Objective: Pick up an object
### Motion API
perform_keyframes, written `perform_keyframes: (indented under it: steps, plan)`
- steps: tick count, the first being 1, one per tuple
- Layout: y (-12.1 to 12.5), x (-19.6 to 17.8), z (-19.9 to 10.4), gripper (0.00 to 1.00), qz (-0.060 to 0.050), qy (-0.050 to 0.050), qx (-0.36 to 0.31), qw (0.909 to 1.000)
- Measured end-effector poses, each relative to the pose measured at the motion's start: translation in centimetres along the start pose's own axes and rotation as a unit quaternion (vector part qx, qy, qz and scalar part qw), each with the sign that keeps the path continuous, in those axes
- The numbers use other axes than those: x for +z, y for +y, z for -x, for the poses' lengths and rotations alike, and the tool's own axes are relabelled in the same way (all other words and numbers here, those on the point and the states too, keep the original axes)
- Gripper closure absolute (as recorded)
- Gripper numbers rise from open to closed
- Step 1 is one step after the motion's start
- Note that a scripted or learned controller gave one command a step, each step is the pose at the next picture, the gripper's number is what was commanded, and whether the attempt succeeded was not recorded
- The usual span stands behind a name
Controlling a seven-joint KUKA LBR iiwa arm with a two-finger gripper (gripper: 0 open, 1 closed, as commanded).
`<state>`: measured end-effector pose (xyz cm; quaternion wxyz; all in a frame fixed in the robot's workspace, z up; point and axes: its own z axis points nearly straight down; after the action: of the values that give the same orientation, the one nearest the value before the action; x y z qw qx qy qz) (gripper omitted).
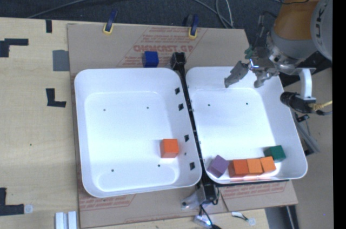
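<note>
My gripper hangs over the back edge of the right bin, its two grey fingers spread open with nothing between them. Along the right bin's front wall lie a purple block, two orange blocks, a light orange block and a green block. One orange cube sits in the left bin, near its front right. All of these blocks are well in front of the gripper.
A blue block rests on the cardboard behind the left bin. Black clips join the bins along their shared wall. Cables run across the dark floor at the back. A black part of the arm overhangs the right bin's right rim.
</note>
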<state>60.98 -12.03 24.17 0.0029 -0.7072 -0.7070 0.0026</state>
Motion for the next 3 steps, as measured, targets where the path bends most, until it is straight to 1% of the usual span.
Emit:
perform_keyframes:
  steps: [1,2,3]
  plan:
    - [0.1,-0.4,0.0,0.00,0.004,0.000,0.000,1.0000]
    - [-0.5,5.5,-0.5,0.00,0.001,0.000,-0.001,1.0000]
    - [-0.6,9.9,-0.1,0.00,0.002,0.000,0.000,1.0000]
